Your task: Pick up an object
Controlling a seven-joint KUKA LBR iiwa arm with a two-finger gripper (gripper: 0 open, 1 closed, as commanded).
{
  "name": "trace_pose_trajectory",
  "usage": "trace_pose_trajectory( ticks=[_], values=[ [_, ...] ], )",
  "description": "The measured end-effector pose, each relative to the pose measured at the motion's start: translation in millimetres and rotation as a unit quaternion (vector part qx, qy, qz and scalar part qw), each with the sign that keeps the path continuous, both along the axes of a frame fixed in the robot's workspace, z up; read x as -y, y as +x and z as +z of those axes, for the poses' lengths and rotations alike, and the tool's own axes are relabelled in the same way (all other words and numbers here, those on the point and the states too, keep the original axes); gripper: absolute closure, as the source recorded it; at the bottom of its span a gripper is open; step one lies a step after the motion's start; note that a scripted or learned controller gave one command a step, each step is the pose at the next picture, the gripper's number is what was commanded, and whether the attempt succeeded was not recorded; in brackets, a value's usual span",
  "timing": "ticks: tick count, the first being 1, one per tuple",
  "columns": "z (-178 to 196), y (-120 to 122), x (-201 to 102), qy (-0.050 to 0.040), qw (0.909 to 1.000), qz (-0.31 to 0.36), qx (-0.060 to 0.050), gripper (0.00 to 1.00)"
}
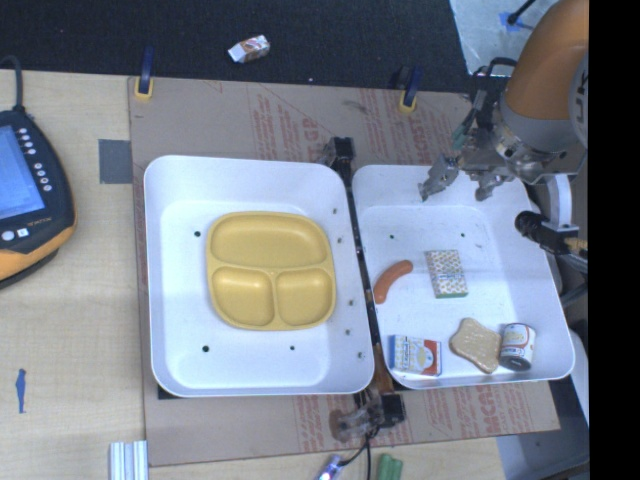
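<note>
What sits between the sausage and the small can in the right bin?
In the camera view, between the sausage and the can lies the toast slice, touching the can.

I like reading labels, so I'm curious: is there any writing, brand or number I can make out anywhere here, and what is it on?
Brown cardboard sheet under the bins: red printed lettering, too blurred to read.
Small white-and-red carton: print too small to read.
Small round tin can: label unreadable.
Orange-edged handheld control pad: screen and buttons, nothing legible.
No text here can be read outright.
</note>
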State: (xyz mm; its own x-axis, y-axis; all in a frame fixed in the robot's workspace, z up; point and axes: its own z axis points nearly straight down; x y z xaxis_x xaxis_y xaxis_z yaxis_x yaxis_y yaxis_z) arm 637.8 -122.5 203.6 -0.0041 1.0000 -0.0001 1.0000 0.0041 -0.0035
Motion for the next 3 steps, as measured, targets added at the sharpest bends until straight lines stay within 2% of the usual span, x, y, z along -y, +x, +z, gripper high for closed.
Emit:
trace_pose_trajectory(
  ticks=[1,2,3],
  values=[
    [-88,-50,-12,-0.0006,1.0000,0.000,-0.001,0.00],
    [-89,19,11,0.0004,1.0000,0.000,0.001,0.00],
    [-112,-29,-15,-0.0007,1.0000,0.000,-0.001,0.00]
  ],
)
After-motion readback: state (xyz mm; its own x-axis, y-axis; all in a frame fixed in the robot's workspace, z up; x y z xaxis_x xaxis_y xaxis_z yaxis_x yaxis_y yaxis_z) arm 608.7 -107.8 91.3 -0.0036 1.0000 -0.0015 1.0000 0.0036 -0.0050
